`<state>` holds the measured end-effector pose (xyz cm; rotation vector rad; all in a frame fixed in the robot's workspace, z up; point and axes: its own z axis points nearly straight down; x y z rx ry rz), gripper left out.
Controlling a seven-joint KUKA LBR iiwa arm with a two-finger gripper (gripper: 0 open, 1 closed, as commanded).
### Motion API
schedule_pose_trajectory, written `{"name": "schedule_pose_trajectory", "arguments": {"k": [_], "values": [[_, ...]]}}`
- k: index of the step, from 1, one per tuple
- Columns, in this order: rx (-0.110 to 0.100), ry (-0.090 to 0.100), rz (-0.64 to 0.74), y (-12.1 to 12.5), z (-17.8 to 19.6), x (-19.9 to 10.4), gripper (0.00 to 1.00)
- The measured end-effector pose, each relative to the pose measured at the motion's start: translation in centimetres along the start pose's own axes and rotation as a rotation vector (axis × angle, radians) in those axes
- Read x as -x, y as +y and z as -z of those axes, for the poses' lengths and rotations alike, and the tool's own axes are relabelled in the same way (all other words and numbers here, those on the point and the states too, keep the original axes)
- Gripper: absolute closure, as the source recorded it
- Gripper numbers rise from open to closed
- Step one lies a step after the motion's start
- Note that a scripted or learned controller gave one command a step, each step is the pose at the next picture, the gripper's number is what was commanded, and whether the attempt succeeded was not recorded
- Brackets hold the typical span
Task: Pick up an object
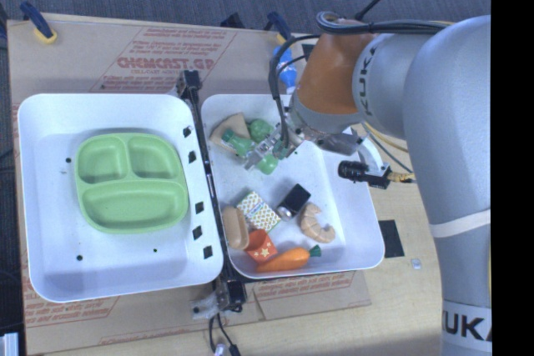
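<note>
From the camera view we saw the grey arm with its orange band [334,79] reaching in from three o'clock over the right-hand shallow white bin [360,217]. Its tool [269,150] sat low in the upper part of that bin, right among a cluster of green plastic toy pieces [254,137] that lay beside a tan, wedge-shaped item [232,127]. We could not tell whether the tool was wide or narrow, nor whether anything sat within it; the metal parts and the green pieces blurred together there.

We judged the step in hand to be the approach or the closing on a target, with nothing yet lifted clear. The green pieces touched or nearly touched the tool, lying from its ten o'clock round to its six o'clock. The next move, as we read it, called for a firm close on one piece and a straight lift, since the neighbours crowded close and could be dragged along.

Toward six o'clock in the same bin lay a patterned square packet [259,211], a small black block [294,199], a tan bread roll toy [234,228], a beige croissant-like piece [318,223], a red star-marked piece [260,248] and an orange plastic carrot [288,259], all well apart from the tool.

The left-hand white bin [50,137] on the table held a pale green divided plate [131,181].
</note>
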<state>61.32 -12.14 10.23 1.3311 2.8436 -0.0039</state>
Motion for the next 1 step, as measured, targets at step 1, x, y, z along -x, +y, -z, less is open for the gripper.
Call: {"name": "schedule_pose_trajectory", "arguments": {"k": [1], "values": [[0.002, 0.001, 0.337, 5.36, 9.04, -3.66, 1.0]]}}
